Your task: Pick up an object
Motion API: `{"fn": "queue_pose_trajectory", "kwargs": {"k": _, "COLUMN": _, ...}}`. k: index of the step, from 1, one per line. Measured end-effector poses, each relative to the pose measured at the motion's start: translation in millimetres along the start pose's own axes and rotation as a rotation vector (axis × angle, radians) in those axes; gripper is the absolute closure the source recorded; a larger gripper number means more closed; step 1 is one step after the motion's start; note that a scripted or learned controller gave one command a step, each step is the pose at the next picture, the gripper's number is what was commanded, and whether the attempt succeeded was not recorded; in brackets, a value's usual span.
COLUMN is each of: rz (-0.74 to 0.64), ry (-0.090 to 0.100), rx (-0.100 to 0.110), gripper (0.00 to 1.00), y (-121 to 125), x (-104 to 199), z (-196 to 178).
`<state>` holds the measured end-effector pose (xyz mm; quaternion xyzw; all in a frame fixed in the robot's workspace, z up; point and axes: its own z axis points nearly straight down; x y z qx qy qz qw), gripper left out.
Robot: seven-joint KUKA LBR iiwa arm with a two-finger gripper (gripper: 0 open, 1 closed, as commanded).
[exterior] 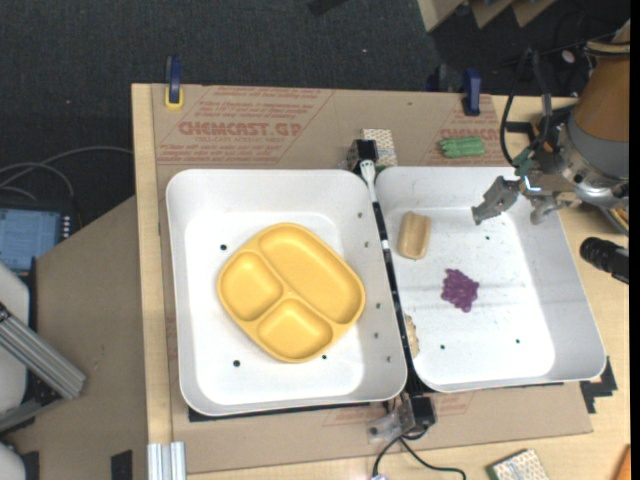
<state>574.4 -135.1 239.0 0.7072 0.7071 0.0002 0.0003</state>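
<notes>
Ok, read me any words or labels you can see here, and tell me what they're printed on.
"CHEMCAST GP" in red on the brown protective sheet behind the left bin.
The smaller red lines around it, and a second red print near the right clamp: too blurred to read.

Two shallow white bins are sitting side by side on the worktop (250,118): a left bin (190,268) and a right bin (540,318). One yellow three-compartment plate (290,290) is lying in the left bin. One tan block (414,236) and one purple bunch of grapes (460,289) are lying in the right bin. Two blue clamps (174,80) (471,93) are gripping the far edge, and one green object (461,148) is resting there.
</notes>
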Motion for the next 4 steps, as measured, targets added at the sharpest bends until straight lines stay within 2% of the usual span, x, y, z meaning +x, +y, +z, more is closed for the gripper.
{"fn": "queue_pose_trajectory", "kwargs": {"k": 1, "rz": 0.005, "ry": 0.002, "rx": 0.007, "gripper": 0.0, "y": -65.0, "x": -15.3, "z": 160.8}}
{"fn": "queue_pose_trajectory", "kwargs": {"k": 2, "rz": -0.005, "ry": -0.001, "rx": -0.004, "gripper": 0.0, "y": -23.3, "x": 35.9, "z": 154.4}}
{"fn": "queue_pose_trajectory", "kwargs": {"k": 3, "rz": 0.001, "ry": -0.003, "rx": -0.006, "gripper": 1.0, "y": -24.4, "x": 32.7, "z": 144.1}}
{"fn": "queue_pose_trajectory", "kwargs": {"k": 4, "rz": -0.009, "ry": 0.002, "rx": -0.01, "gripper": 1.0, "y": -5.1, "x": 117.8, "z": 48.3}}
